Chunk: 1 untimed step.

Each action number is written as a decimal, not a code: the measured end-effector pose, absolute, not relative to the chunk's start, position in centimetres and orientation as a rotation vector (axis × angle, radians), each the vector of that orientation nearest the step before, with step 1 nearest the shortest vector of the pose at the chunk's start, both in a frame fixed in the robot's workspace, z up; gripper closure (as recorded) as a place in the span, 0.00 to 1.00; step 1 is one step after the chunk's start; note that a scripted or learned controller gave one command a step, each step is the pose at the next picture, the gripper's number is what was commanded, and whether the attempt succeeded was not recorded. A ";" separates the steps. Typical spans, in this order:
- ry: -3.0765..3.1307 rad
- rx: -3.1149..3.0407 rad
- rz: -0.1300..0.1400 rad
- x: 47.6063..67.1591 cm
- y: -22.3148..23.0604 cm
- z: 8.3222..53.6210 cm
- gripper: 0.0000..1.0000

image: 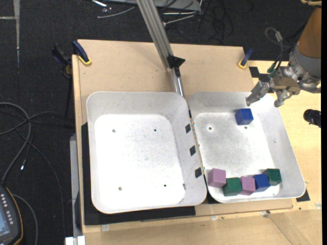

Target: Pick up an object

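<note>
Wooden table [133, 68] carries two bins; spread fingers [255, 95] hang empty at right-centre, just above a lone blue cube [244, 116], likely lining up.

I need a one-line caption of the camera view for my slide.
Open gripper hangs above the right bin's far edge, near a lone blue cube; five cubes line its near edge.

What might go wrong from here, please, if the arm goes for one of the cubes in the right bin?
1. The lone blue cube sits near the right white bin's far rim, so the open hand could clip the rim as it descends.
2. The other cubes, starting with the purple cube, crowd together along the near edge; fingers may not fit between them, and could push neighbours instead.
</note>
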State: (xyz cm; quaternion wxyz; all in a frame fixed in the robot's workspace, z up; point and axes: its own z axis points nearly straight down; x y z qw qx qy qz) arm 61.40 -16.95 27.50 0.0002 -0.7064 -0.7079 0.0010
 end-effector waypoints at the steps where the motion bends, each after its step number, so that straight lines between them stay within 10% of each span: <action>1: -2.220 -2.220 -0.001 64.3 -22.4 9.3 0.00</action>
